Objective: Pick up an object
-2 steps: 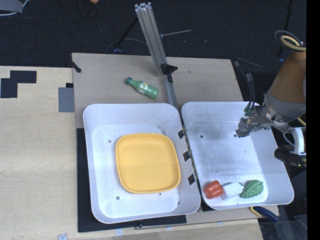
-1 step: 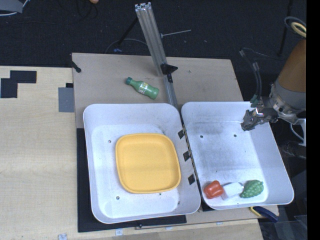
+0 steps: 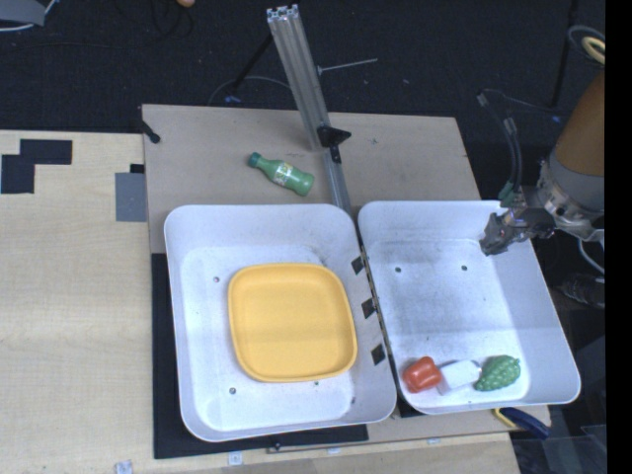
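1. Pincer (image 3: pixel 497 237) is hovering at right bin's (image 3: pixel 553 304) upper right rim; grip state unclear.
2. Red pepper (image 3: pixel 423 373), white block (image 3: pixel 459 375), green grapes (image 3: pixel 497 372) are lying along near edge.
3. Yellow plate (image 3: pixel 291 321) is sitting in left bin (image 3: pixel 188 265).

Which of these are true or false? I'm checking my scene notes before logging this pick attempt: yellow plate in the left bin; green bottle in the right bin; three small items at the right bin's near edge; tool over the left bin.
1. A yellow plate lies in the left bin. True.
2. The green bottle lies in the right bin. False: it lies on the bench behind the left bin.
3. A red item, a white item and a green item sit along the right bin's near edge. True.
4. The tool hangs over the left bin. False: it is at the right bin's far right corner.
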